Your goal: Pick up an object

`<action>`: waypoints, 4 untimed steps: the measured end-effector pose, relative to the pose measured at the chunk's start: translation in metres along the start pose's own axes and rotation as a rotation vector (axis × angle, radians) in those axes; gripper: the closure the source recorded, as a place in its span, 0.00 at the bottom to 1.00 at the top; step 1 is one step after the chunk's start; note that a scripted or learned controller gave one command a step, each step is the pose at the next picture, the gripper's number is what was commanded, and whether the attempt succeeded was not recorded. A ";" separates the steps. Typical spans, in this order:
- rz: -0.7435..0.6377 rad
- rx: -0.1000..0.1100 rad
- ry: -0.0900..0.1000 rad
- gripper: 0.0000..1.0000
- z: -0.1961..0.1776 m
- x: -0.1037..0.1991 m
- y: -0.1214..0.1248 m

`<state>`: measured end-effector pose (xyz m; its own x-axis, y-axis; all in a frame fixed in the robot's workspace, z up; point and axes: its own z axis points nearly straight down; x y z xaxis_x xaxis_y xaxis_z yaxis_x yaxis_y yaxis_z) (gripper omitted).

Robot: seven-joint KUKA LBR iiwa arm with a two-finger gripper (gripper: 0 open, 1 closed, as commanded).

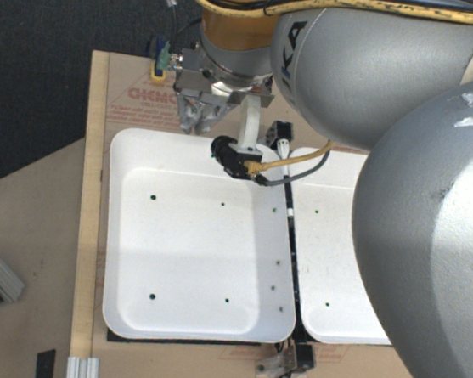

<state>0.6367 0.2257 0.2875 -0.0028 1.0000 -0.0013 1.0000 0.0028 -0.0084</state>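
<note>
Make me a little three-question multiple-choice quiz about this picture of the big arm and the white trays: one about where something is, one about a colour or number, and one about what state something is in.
1. Where is the gripper?
A. above the far edge of the left tray
B. over the near right corner
C. off the bench to the left

2. What colour is the band above the wrist?
A. blue
B. orange
C. green

3. How do the two trays sit?
A. stacked
B. side by side
C. one upside down

Answers:
1 A, the gripper hangs by the far rim of the left tray.
2 B, the band is orange.
3 B, the right tray lies beside the left one.
</note>
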 end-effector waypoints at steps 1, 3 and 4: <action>0.007 -0.015 0.001 1.00 -0.047 -0.051 0.015; 0.012 -0.009 -0.001 1.00 -0.011 -0.100 -0.067; 0.005 -0.013 0.002 1.00 -0.048 -0.119 -0.082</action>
<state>0.5555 0.1068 0.3360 0.0025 1.0000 0.0004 1.0000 -0.0025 0.0051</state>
